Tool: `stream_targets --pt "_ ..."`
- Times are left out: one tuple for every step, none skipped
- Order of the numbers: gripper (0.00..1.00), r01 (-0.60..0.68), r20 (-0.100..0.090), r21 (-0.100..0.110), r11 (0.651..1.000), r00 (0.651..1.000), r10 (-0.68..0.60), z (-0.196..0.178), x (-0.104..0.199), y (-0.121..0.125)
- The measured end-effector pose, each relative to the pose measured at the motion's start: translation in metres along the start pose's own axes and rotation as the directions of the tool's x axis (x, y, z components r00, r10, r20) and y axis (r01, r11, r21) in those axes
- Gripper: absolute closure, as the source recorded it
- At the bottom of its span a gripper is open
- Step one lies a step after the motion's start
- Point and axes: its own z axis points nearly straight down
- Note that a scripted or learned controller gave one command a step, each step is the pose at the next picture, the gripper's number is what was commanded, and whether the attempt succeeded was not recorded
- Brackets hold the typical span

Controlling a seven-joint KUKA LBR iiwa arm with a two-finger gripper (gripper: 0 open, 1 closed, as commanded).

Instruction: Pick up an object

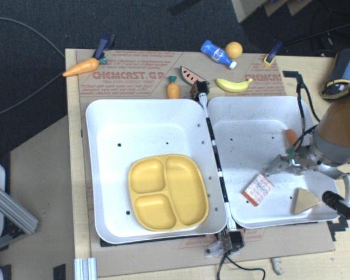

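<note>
Camera view. Gripper (286, 163): low over the right bin (245, 118), fingers pointing toward the bin's middle; too small and blurred to tell how far open, or whether anything is between them. Arm (338, 133): grey w/ orange band, enters from the right edge, wrist bent down into the bin.

Right bin contents:
- Red-and-white packet (258, 189): flat, squarish, printed; lies tilted on bin floor, just below-left of gripper, apart from it.
- Tan wedge (305, 202): triangular, matte; near front-right corner, below gripper, apart.
- Small orange-red item (290, 136): just above gripper, partly hidden by cable; shape unclear.

Left bin (105, 133): shallow, white, smooth. Holds yellow tray (168, 191), 3 compartments, rounded corners, glossy plastic.

Bench (140, 69), cardboard-lined, behind bins: toy carrot (81, 68) at far left; small orange fruit (173, 90); watermelon slice (189, 75); banana (233, 85); blue bottle (217, 54) lying on side; orange ball (234, 49) beside it.
</note>
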Motion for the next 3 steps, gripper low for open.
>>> stream_targets --pt "0.0 0.003 -0.003 0.0 1.0 1.0 -0.003 0.0 -0.017 0.067" --pt "0.0 0.007 -0.012 0.001 1.0 1.0 -0.007 0.0 -0.022 0.128" --pt "0.0 0.004 -0.003 0.0 1.0 1.0 -0.004 0.0 0.035 0.147"
